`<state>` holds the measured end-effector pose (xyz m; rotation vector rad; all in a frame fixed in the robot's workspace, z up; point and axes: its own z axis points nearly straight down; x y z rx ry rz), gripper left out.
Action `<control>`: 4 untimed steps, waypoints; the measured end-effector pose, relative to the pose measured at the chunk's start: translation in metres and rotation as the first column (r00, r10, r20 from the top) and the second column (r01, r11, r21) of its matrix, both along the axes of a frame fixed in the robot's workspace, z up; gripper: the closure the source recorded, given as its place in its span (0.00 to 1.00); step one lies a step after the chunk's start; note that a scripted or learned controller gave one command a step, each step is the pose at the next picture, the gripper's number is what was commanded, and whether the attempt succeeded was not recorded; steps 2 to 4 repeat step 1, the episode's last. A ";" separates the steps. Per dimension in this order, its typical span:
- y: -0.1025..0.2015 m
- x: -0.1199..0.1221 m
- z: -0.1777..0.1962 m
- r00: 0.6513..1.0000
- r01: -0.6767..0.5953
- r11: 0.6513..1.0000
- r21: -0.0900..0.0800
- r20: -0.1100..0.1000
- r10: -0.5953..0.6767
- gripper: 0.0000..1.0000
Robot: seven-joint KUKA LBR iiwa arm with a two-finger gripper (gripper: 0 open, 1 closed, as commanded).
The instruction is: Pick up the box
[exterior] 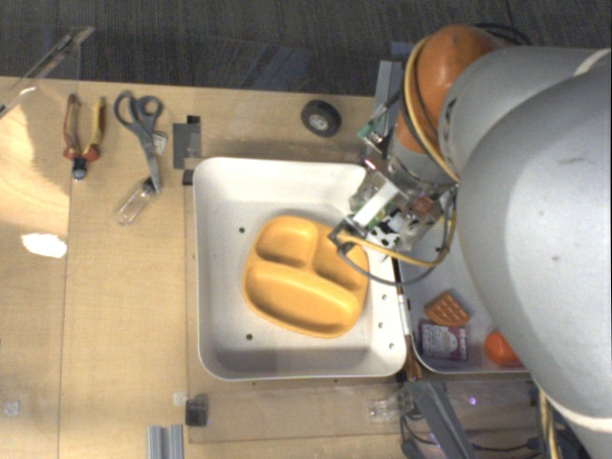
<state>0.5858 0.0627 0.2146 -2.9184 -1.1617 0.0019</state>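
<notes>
The box [442, 340], small, purple and white, lies in the right bin [421, 360], close to that bin's left wall and near its front edge. Just behind it sits a flat orange piece with a waffle pattern [447, 308], and to its right an orange ball [498, 349], partly under my arm [535, 189].

My gripper [346, 235] is not at the box. It hangs over the left bin [215, 256], near that bin's right wall, its tip at the upper right edge of the big yellow loaf-shaped thing [301, 277] that lies in the middle of that bin. Whether the gripper is spread or closed I cannot make out from this slant; wires and the wrist housing crowd it. I see nothing gripped in it.

On the bench [96, 304] to the left lie scissors [143, 132] and red-handled pliers [81, 134]; a black roll [321, 118] sits behind the left bin.
</notes>
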 end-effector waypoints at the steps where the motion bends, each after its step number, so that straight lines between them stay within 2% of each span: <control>1: 0.049 -0.049 0.041 0.984 0.179 0.984 0.002 0.003 -0.179 1.00; 4: 0.049 -0.049 0.041 0.984 0.179 0.984 0.002 0.003 -0.179 1.00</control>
